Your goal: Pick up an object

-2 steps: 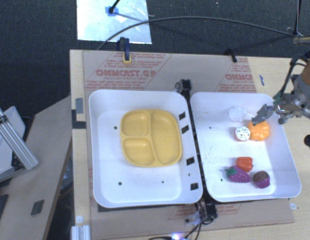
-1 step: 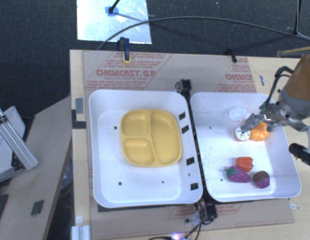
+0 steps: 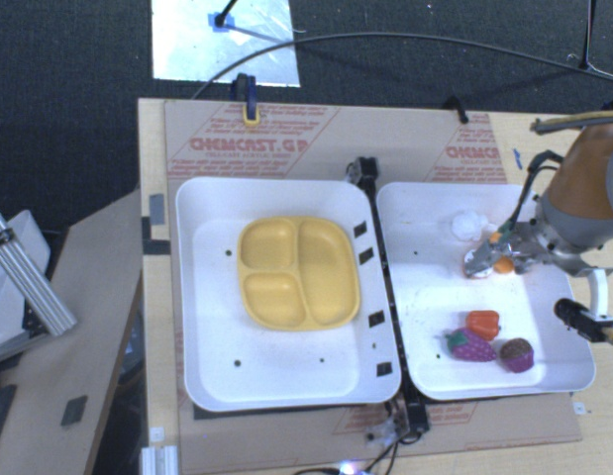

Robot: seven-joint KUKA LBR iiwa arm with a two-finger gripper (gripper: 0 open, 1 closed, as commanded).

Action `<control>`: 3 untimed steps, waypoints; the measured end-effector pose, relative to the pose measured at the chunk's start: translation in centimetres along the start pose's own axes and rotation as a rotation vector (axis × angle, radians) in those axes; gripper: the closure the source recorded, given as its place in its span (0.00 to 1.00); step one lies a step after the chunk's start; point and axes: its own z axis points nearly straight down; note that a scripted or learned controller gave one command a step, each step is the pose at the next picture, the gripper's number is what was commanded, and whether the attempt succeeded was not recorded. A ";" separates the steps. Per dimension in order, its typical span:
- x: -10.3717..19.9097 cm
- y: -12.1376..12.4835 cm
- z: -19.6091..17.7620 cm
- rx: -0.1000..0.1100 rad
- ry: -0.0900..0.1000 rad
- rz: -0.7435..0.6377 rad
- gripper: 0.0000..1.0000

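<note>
**benchwatcher:** Quick rundown of your counter (image 3: 316,132). Left bin (image 3: 212,295) has the yellow divided plate (image 3: 297,271) sitting roughly in the middle. Right bin (image 3: 425,295) has the toys: an orange pepper-looking piece (image 3: 482,323), purple grapes (image 3: 471,346) just beside it and below, and a dark purple-brown chunk (image 3: 517,354) to their right, all near the front edge. There's a small white thing (image 3: 468,226) up near the back.

**kuka_op:** And the gripper?

**benchwatcher:** Your gripper (image 3: 481,262) is down in the right bin, between the white thing and the pepper. There's a small orange bit (image 3: 504,262) right against it, but I can't tell whether it's clenched on that or just next to it. Too blurry at the tips.
</note>
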 end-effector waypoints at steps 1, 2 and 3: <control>0.1 0.1 2.3 -0.002 0.000 0.001 0.00; 0.0 0.2 1.2 -0.003 -0.001 0.000 1.00; 0.4 0.1 -3.2 -0.006 -0.002 -0.002 1.00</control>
